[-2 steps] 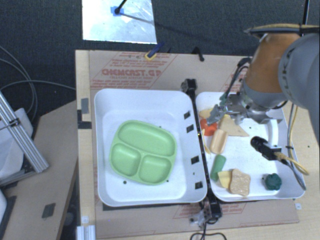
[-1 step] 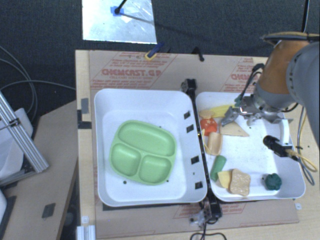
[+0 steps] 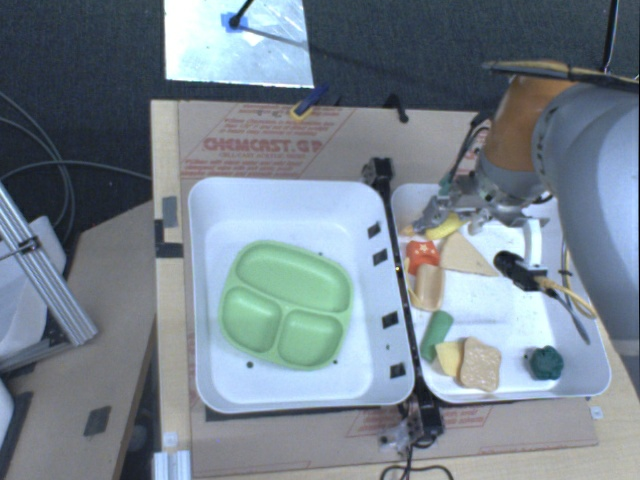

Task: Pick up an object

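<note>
End effector (image 3: 447,215) near right bin (image 3: 590,368) rim

A robotics lab: cardboard-covered bench (image 3: 270,133), aluminium framing (image 3: 40,278), loose cables (image 3: 60,173), two white bins (image 3: 290,203).

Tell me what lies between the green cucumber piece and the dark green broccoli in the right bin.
In the camera view, a yellow cheese wedge and a tan cracker lie between the cucumber piece and the broccoli.

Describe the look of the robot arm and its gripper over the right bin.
The arm is bulky and rounded, with a smooth grey casing and an orange band above the wrist. Below that sits a small metallic gripper of grey and dark parts, with thin dark cables alongside the wrist.
</note>
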Action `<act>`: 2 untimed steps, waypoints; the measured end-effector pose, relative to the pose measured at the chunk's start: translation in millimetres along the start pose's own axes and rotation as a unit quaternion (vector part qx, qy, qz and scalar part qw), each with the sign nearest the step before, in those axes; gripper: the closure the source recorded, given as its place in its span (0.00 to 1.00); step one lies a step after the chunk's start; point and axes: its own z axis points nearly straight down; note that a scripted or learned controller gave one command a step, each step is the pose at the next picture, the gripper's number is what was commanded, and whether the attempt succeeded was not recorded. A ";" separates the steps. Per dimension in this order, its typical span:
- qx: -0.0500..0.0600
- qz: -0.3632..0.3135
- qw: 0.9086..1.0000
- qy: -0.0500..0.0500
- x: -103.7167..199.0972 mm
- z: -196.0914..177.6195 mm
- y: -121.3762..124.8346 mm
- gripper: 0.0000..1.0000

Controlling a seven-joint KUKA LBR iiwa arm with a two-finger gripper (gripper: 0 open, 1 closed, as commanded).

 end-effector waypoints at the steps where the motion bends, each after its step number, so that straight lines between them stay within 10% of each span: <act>1: 0.001 -0.004 1.000 0.001 2.1 -9.1 0.8 1.00; 2: -0.005 -0.001 1.000 0.000 6.1 10.7 -29.5 1.00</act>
